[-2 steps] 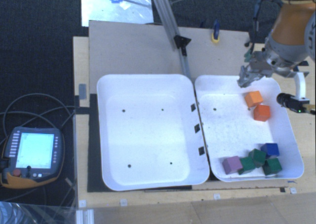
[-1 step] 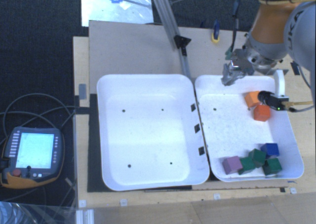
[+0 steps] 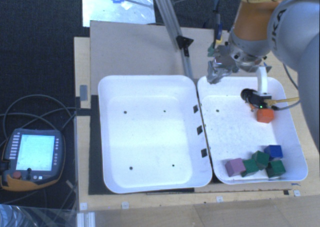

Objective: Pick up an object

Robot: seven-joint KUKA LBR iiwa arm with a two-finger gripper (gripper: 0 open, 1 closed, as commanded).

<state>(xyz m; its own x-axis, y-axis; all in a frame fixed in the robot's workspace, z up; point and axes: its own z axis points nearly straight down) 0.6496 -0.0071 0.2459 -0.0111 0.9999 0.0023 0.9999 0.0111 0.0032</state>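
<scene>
The right white bin [image 3: 295, 136] holds several small blocks. An orange block [image 3: 265, 115] lies alone near its right wall. In the near right corner a pink block [image 3: 234, 166], green blocks [image 3: 252, 165] and a blue block [image 3: 273, 151] are clustered together. My gripper [image 3: 217, 74] hangs over the far left corner of this bin, well away from the blocks, and I see nothing held in it. A black part with a green light [image 3: 253, 96] and a cable hangs below the wrist, just above the orange block.
The left white bin [image 3: 107, 121] sits beside the right one, with black clips [image 3: 199, 129] along the shared edge. A slanted metal pole [image 3: 170, 16] rises behind the bins. A teach pendant [image 3: 32, 158] with its cable lies at the far left.
</scene>
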